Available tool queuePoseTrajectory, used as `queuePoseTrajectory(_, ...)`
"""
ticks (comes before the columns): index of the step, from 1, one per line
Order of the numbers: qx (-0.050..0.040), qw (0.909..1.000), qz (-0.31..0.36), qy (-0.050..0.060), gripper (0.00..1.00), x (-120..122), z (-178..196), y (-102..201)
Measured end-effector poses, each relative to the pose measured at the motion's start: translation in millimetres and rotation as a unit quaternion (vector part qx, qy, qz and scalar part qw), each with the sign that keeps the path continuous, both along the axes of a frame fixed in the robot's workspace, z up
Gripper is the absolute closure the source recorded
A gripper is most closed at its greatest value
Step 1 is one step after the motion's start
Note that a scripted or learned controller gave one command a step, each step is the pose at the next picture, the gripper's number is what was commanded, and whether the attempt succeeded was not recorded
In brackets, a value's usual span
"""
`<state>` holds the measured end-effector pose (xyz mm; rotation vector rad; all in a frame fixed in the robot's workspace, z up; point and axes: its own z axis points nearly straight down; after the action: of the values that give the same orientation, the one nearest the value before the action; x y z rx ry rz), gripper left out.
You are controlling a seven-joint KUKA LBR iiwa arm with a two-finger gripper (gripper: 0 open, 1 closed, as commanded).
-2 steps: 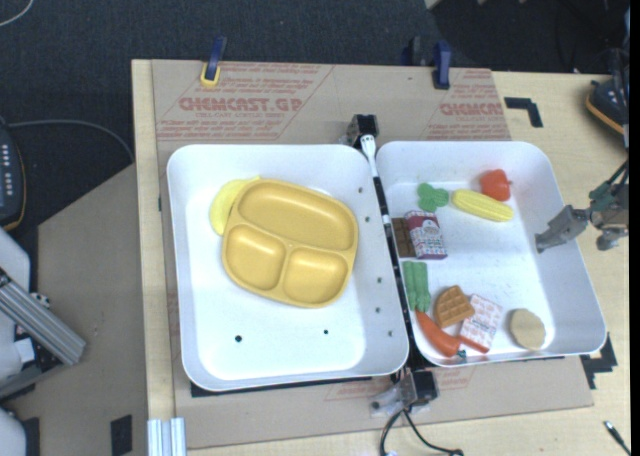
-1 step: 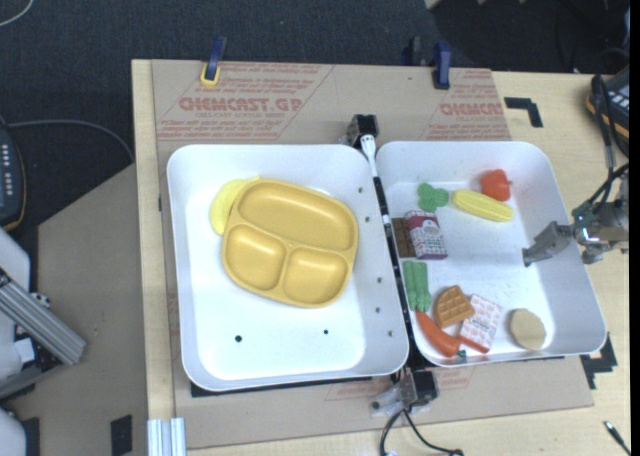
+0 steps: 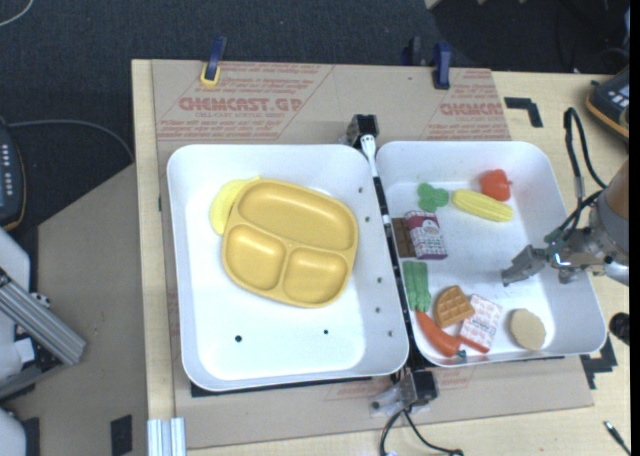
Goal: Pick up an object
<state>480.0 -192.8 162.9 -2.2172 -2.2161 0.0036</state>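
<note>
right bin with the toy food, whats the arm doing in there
The arm reaches in from the right, and its gripper hangs over a bare patch of the right bin. Nothing sits between its fingers, so no pick has happened yet. Around it lie toy foods: a corn cob, a tomato, a waffle, a carrot and a tan cookie. The left bin holds a yellow divided tray.

Open floor mid right bin (image 3: 545, 169), toys (image 3: 455, 306) crowding its left and front.
</note>
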Motion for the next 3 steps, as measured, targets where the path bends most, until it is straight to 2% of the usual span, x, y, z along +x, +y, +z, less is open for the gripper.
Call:
queuePoseTrajectory(1, 0.0001, 1.0000, 0.000, 0.000, 0.00, 0, -44, 5)
queuePoseTrajectory(2, 0.0000, 1.0000, 0.000, -0.006, 0.00, 3, -76, 6)
queuePoseTrajectory(3, -0.0026, 1.0000, -0.001, -0.008, 1.00, 3, -64, 5)
